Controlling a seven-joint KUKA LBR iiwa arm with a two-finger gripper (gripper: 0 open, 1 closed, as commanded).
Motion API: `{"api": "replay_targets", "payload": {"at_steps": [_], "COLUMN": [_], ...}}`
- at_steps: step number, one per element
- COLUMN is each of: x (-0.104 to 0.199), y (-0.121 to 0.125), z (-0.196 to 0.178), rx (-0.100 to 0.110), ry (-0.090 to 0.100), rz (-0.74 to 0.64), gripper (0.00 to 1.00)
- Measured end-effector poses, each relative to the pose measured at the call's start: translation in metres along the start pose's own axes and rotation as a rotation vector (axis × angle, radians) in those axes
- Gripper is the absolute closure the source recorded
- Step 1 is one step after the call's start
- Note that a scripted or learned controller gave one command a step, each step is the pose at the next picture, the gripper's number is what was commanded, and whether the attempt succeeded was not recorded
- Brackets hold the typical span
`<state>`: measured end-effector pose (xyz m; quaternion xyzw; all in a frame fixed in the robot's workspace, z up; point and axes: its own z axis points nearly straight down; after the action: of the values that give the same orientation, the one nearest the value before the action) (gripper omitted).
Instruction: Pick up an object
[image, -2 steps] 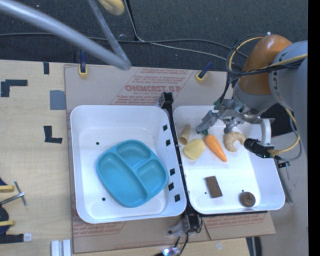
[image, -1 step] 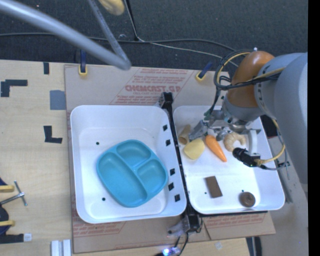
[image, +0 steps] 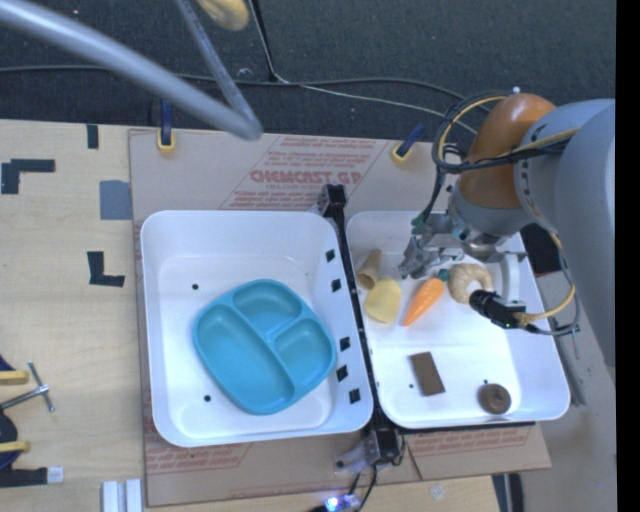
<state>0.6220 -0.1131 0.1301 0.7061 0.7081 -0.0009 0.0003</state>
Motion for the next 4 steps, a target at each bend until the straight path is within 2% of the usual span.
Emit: {"api": "replay_targets", "payload": {"at_steps": [1,2,3,4], "x": [-0.005,-0.005,0.047,0.096], "y": [0.0,0.001,-0.018,-0.047], "z": [-0.061,-0.087,-0.078,-0.079], "rx": [-0.003,-0.002,0.003,0.003], "ry": [0.001,0.001,0.002,0.003], "rz": [0.001,0.001,-0.001,-0.002], "gripper": [1.0,1.0,1.0,1.0]}}
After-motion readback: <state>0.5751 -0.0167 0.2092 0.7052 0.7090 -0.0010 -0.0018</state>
